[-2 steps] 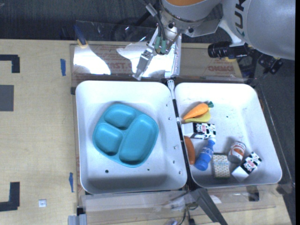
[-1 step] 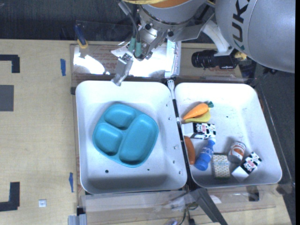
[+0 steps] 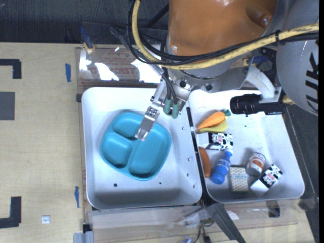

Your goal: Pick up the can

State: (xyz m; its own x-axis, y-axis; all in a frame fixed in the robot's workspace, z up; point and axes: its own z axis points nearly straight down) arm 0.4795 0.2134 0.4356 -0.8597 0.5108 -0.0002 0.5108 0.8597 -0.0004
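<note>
Toward the near right of the right bin: label-by-label legend, all places given relative to the can.

Can (image 3: 256, 162): small tin with a red-and-white label, lying tilted on the floor of the right bin (image 3: 291, 151), near its front right part.
Handling (judged): rigid and light; smooth, curved metal wall, likely slippery and apt to roll; best taken across the body at mid-length, fingers square to its axis.
Immediate neighbours: black-and-white carton (image 3: 268, 178) just beside the can on its right; tan block (image 3: 238, 179) just beside it on the left; little room for fingers.
Further left of the can: blue bottle (image 3: 221, 168), red sausage-like piece (image 3: 204, 161), patterned box (image 3: 220, 140).
Up and left of the can: orange carrot (image 3: 211, 120).
Gripper (image 3: 145, 127): well apart from the can, over the left bin (image 3: 96, 176) above the blue divided plate (image 3: 135, 146); fingers appear close together with nothing between them.
Task state (judged): can untouched; the arm must cross the divider first.
</note>
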